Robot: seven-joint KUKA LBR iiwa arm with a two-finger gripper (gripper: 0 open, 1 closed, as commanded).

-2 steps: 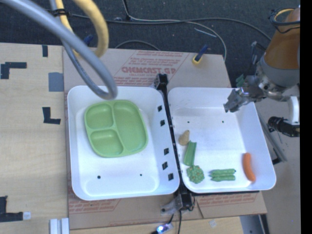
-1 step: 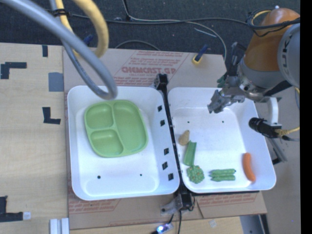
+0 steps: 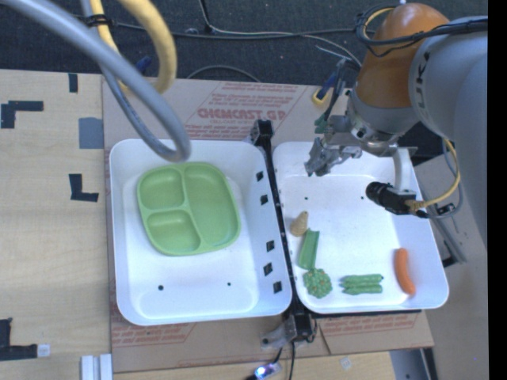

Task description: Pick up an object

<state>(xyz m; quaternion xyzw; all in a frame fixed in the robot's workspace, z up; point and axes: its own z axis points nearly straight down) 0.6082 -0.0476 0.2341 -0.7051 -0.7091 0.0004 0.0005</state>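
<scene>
Five small plastic toy foods lie in the right-hand shallow white bin (image 3: 348,212): a tan nut-shaped piece (image 3: 299,226), a flat green strip (image 3: 308,248) just below it, a bumpy green broccoli floret (image 3: 318,283) at six o'clock, a ridged green bean pod (image 3: 362,284) beside that, and an orange carrot (image 3: 404,271) at four o'clock. The gripper (image 3: 320,165) hovers at eleven o'clock, nothing between its fingers; their spread cannot be told. The left white bin (image 3: 190,291) holds a green sectioned plate (image 3: 188,208).

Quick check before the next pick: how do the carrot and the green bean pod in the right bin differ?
The carrot is orange and smooth; the green bean pod is green and bumpy. The carrot lies roughly along the bin's right wall, while the pod lies crosswise near the front edge. Both are small, elongated, and rest flat in the right bin, apart from the gripper.
</scene>
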